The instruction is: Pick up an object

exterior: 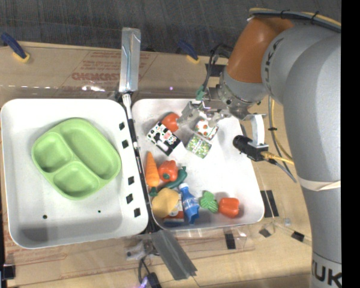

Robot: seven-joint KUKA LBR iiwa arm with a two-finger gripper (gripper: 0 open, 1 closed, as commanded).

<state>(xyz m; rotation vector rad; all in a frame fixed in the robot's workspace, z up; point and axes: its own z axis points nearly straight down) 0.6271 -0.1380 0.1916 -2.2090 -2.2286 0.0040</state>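
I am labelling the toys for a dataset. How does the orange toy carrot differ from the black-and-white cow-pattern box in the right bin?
The orange toy carrot is long, tapered and plain orange; the black-and-white cow-pattern box is blocky and patterned. The carrot lies along the bin's left wall, near the middle; the box sits turned at a slant, further up, closer to the gripper. Both rest in the right white bin.

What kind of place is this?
Probably a robot test lab: a robot arm reaches over two white bins, one full of toy food, one holding a green plate.
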